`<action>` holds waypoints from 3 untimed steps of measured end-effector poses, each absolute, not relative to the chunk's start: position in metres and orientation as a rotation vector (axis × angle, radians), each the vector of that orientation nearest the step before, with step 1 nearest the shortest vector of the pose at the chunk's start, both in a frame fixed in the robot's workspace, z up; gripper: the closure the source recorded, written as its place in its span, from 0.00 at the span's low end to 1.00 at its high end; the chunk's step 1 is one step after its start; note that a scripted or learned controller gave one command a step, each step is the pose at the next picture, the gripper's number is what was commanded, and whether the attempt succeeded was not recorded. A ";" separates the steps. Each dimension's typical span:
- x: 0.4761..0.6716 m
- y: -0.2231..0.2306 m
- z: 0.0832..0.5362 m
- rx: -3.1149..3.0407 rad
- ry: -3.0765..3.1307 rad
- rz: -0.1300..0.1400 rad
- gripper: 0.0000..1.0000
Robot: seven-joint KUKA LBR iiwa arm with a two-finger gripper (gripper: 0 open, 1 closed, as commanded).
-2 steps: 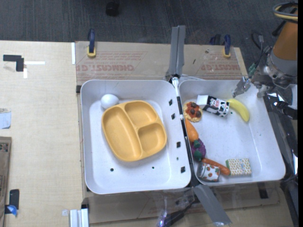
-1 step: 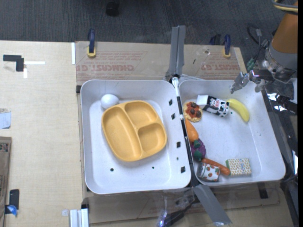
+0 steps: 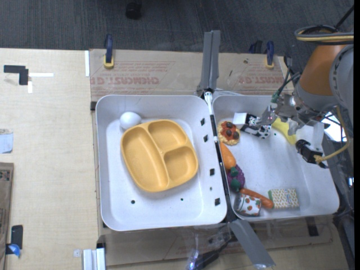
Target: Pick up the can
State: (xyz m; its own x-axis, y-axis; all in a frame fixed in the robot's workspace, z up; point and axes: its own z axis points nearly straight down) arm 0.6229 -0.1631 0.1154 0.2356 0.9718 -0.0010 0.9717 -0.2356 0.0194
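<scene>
Pick-up not achieved: the can (image 3: 248, 205) lies untouched at the right bin's (image 3: 315, 193) near-left corner, while the gripper (image 3: 269, 118), jaw state indeterminable, hovers near its far edge

Both white bins (image 3: 107, 167) look like smooth, faintly glossy plastic; the yellow divided plate (image 3: 160, 153) is matt plastic (no glare), and the bench (image 3: 45, 151) pale, matt wood.

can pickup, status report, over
Gripper at far side of right bin, nothing seen held. Can lying in near left corner, untouched. Carrot rests against can.
</scene>
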 end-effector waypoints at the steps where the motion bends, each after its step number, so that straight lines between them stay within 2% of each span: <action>1: 0.615 -0.116 0.097 2.457 1.943 0.009 0.00; 2: 0.613 -0.117 0.104 2.463 1.941 0.001 1.00; 3: 0.613 -0.117 0.104 2.464 1.940 0.001 0.00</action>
